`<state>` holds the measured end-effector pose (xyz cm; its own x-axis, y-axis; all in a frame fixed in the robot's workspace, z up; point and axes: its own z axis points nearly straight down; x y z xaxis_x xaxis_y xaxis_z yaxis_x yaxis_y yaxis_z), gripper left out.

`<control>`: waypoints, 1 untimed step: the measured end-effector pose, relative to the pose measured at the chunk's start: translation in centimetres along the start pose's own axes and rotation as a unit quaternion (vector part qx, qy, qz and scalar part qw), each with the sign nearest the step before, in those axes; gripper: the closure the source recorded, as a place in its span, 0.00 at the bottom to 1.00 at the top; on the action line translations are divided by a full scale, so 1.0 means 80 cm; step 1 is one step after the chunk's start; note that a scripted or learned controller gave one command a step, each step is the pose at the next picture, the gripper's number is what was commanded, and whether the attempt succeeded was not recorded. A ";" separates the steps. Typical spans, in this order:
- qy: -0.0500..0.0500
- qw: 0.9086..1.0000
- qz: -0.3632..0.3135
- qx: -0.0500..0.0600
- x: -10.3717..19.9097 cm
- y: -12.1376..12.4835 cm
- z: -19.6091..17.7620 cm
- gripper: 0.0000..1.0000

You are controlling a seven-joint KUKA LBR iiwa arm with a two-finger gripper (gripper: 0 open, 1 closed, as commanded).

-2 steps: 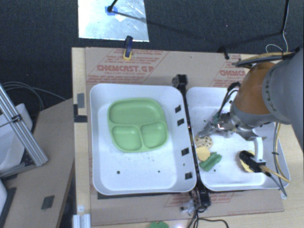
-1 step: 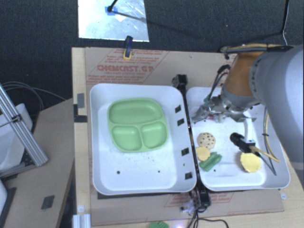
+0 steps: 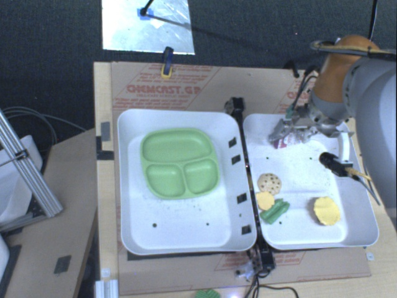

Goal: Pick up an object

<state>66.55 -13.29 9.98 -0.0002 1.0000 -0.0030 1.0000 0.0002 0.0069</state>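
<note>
- Dark carpet floor (image 3: 260,17) lies behind the bench.
- A shiny metal sheet (image 3: 147,18) rests on it, a thin rod crossing.
- Brown cardboard (image 3: 186,85) with red print covers the bench.
- An aluminium frame (image 3: 28,172) leans at left.

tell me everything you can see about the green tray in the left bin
The green tray is a pale green divided plate that looks like smooth plastic, with rounded corners. It has three compartments: one wide one along the far side and two smaller ones side by side nearer the camera. It lies flat and right side up on the floor of the left bin, toward the far half and slightly rotated. Nothing lies in its compartments, and nothing but the bin floor touches it.
</note>
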 end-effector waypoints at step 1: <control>0.003 1.000 0.001 0.005 0.039 -0.150 0.017 0.00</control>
<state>54.53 -10.20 8.50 0.0020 1.0000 0.0026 1.0000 -0.0020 -0.0028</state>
